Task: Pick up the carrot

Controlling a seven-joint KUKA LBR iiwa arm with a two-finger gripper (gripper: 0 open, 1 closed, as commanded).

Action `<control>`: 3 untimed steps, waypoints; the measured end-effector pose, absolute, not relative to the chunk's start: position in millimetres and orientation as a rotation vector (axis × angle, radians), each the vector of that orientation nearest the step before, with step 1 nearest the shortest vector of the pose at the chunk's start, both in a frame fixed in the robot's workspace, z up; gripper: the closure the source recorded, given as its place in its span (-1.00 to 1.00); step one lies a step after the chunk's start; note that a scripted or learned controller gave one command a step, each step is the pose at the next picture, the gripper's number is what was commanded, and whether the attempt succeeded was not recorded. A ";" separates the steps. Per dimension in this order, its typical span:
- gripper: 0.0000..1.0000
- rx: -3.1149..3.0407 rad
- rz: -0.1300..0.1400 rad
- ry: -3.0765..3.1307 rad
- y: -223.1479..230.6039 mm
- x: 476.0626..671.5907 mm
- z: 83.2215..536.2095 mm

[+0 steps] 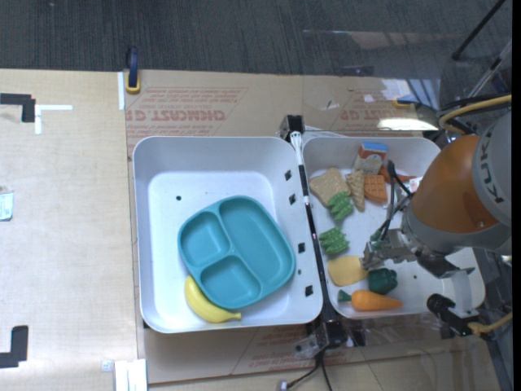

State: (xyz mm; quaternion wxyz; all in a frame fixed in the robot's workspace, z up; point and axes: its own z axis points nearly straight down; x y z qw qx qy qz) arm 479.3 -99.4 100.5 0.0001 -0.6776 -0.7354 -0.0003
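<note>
Camera view, slanted look down. Bench is pale wood-grain board; a sheet of brown cardboard with reversed red print lies under the two bins. Dark ribbed floor runs across the 12 o'clock edge. A small blue-and-yellow clamp sits at the cardboard's 11 o'clock corner; black brackets are fixed along the bench's 9 o'clock side.

Left white bin: a teal three-compartment plate lies near its middle, turned at an angle. A banana rests against the plate's 7 o'clock rim.

Right white bin: toy food is crowded toward its left half. Slice of bread and a cracker-like wedge are at 12 o'clock, with an orange ridged piece just beside them. Two green leafy pieces lie at 9 o'clock. A yellow rounded piece lies lower, and a dark green pepper-like piece sits next to it.

The carrot, orange with a green top at its left end, lies along the bin's 6 o'clock wall, just below the dark green piece.

The arm's orange band enters from 3 o'clock. The pincer hangs over the yellow and dark green pieces, above the carrot and apart from it. Whether it is released or clenched, cannot tell.
</note>
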 end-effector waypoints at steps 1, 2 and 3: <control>-1.00 -2.129 -0.001 -2.311 -99.3 479.3 100.5; 1.00 -2.133 -0.002 -2.309 -100.1 480.9 109.1; -1.00 -2.135 -0.002 -2.308 -100.1 480.8 109.1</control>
